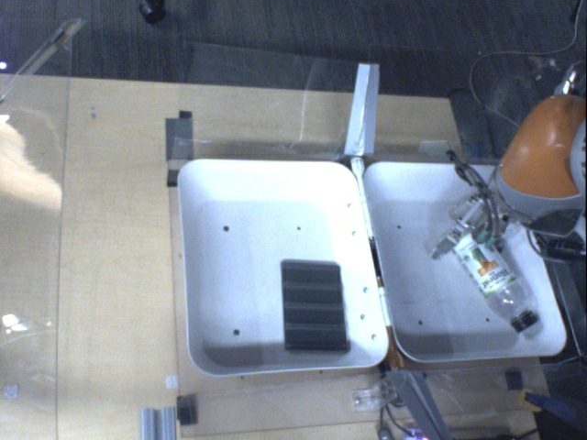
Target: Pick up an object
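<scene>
A clear plastic bottle [493, 280] with a green and orange label and a dark cap lies slanted in the right bin [413, 273], its cap end toward the bin's front right corner. My gripper [465, 230] reaches in from the right under the orange band and sits right at the bottle's upper end, low over the bin floor. A black ribbed block [314, 306] lies flat in the left bin [238, 209], near its front wall.
A metal divider bar [362, 108] stands behind the seam between the two bins. Cables run along the right side by the arm. The wooden bench [101, 246] stretches to the left.
</scene>
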You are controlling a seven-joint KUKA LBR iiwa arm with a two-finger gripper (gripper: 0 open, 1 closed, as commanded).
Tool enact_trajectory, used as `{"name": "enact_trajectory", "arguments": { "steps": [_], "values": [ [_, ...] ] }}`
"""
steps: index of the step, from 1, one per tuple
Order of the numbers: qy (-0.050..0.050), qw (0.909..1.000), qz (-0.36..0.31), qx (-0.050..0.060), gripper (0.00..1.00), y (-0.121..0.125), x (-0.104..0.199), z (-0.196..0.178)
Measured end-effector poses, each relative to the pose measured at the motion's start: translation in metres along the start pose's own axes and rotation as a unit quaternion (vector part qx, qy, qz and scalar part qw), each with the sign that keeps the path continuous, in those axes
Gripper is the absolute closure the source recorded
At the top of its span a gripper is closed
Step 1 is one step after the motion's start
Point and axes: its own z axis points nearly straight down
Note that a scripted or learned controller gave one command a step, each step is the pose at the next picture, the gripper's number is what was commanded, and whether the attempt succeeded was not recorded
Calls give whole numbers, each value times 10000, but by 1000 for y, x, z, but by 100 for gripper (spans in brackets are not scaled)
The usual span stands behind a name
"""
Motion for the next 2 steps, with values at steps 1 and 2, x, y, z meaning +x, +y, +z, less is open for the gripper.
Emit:
{"name": "enact_trajectory", "arguments": {
  "steps": [1, 2],
  "values": [
    [201, 9997, 13, 133, 0, 3, -64, -32],
    [237, 9839, -1771, 97, 0, -26, -28, -50]
  ]
}}
